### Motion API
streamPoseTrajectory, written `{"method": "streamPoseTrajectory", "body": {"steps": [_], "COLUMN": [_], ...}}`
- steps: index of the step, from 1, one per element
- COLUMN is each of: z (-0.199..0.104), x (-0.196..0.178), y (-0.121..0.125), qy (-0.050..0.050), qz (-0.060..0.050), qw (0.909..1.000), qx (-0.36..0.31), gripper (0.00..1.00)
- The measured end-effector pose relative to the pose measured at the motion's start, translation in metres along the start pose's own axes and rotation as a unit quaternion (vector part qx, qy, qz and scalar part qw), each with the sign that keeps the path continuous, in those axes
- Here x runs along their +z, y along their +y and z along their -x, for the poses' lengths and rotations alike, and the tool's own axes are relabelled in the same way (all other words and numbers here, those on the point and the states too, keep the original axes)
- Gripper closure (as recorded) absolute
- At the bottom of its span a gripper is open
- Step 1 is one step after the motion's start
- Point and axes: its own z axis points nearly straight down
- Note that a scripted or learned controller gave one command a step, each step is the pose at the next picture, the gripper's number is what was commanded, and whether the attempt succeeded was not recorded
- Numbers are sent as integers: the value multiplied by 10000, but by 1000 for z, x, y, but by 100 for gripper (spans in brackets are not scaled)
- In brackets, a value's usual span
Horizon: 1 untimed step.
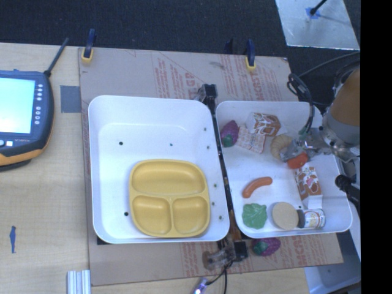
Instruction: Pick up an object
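- I see the arm [346,106] reaching in from the right, with its jaws [304,144] low over the right bin [278,228], close to that bin's far right corner.
- I cannot tell whether the jaws are spread or pressed together; the metal parts blur into one another.
- A small red piece [297,160] sits right at the jaws, just toward me from them and seemingly touching, though I cannot make out whether it is between them.
- A tan round piece [281,144] lies just left of the jaws, and a printed packet [258,130] further left and slightly beyond.
- A purple piece [229,133] lies well left of the jaws, against the bin's left wall.
- Toward me from the jaws lie a flat wrapped bar [308,182], a sausage [256,187], a green leafy piece [254,215], a tan disc [284,215] and a small jar [312,218] on its side.
- The right wall is close beside the jaws; the open floor lies left and toward me, around the sausage.
- The left bin [153,118], far left of the jaws, holds a yellow divided plate [169,196].
- A handheld controller [21,116] rests on the bench [43,225] at the far left.
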Motion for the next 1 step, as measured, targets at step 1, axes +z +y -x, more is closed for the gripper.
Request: {"method": "streamPoseTrajectory", "body": {"steps": [1], "z": [-72], "x": [5], "y": [64], "qy": [4], "qz": [-15], "qw": [10000], "qx": [22], "gripper": [100]}}
